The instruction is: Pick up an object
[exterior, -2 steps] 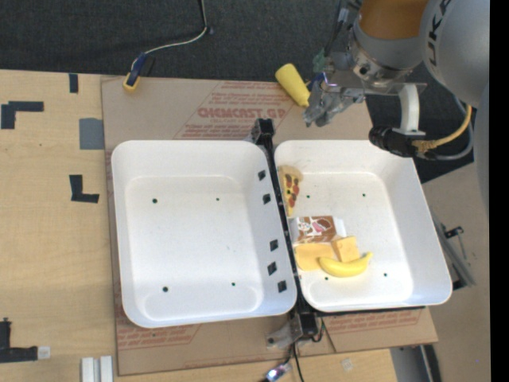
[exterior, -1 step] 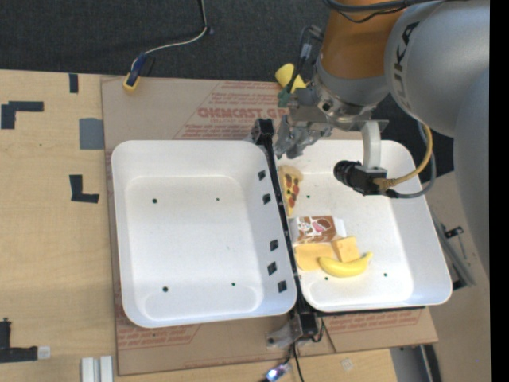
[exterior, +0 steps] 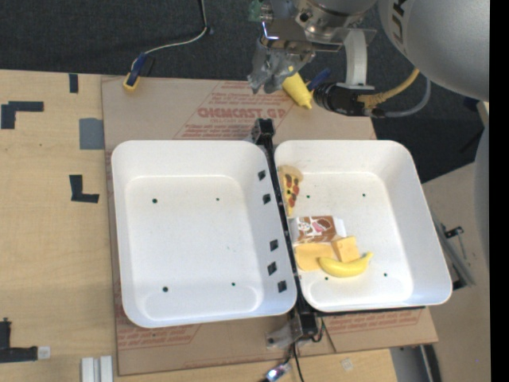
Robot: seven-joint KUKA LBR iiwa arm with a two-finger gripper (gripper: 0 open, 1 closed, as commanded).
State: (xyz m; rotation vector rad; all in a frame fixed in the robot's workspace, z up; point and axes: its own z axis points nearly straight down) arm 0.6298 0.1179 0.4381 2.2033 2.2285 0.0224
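My gripper (exterior: 269, 72) hangs high over the back edge of the bench, above the divide between the two bins, well clear of every object. The right bin (exterior: 398, 213) holds several items along its left side. A pizza-slice toy (exterior: 289, 186) leans by the divider, and a small brown and white packet (exterior: 316, 228) lies below it. Two yellow cheese-like blocks (exterior: 312, 255) sit nearer the front, with a yellow banana (exterior: 347, 267) beside them. I see nothing from the bins in the gripper.
The left bin (exterior: 191, 237) is a plain white tray. A yellow and blue clamp (exterior: 301, 91) sits just beside the gripper at the back, and another clamp (exterior: 134, 76) with a white cable sits at the back left. Both bins rest on cardboard (exterior: 215, 114).
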